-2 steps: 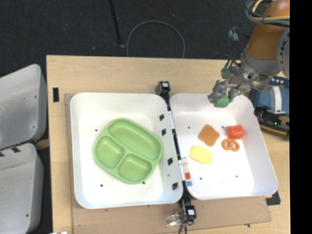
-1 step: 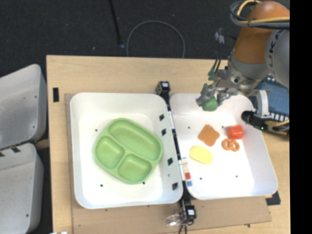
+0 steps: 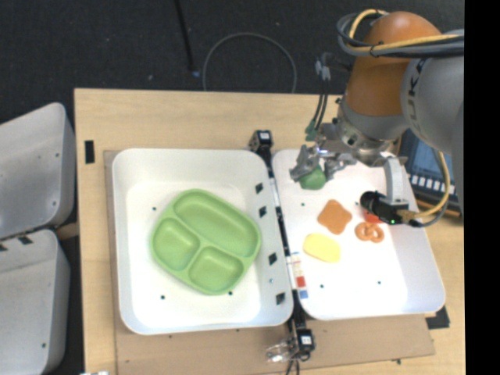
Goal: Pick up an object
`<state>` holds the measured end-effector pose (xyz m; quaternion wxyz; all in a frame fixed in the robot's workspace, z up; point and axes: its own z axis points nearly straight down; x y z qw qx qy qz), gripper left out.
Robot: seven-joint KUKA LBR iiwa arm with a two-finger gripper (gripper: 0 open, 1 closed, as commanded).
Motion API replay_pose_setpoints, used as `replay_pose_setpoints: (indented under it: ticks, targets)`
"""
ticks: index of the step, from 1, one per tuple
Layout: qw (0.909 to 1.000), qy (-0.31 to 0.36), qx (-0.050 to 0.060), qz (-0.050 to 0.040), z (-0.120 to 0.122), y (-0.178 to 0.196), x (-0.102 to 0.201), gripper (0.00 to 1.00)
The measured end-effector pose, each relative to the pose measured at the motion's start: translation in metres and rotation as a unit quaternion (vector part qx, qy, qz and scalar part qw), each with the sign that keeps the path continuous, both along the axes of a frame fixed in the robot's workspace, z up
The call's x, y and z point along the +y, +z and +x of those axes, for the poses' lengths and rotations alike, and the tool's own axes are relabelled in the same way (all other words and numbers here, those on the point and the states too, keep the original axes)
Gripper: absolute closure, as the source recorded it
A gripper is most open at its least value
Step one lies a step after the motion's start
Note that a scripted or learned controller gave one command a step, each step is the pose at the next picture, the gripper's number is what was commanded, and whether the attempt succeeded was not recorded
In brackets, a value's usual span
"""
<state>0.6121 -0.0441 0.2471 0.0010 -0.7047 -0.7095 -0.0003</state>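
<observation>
Green object (image 3: 314,180) at end effector (image 3: 311,167) (touching), right bin (image 3: 406,287)

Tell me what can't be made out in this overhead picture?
- Green object: partly covered by the gripper, so its shape is unclear in the camera view.
- Grip: too small to tell whether the object is held.
- Pretzel-like piece: too small and blurred to identify.
</observation>
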Motion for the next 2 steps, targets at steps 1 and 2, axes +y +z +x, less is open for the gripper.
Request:
replay_pose_setpoints:
  ticks: [1,2]
  targets:
    - [1.0000,0.000,0.000,-0.0004,-0.020,0.000,0.056,1.00]
    - [1.0000,0.000,0.000,0.0000,-0.043,0.003,0.093,1.00]
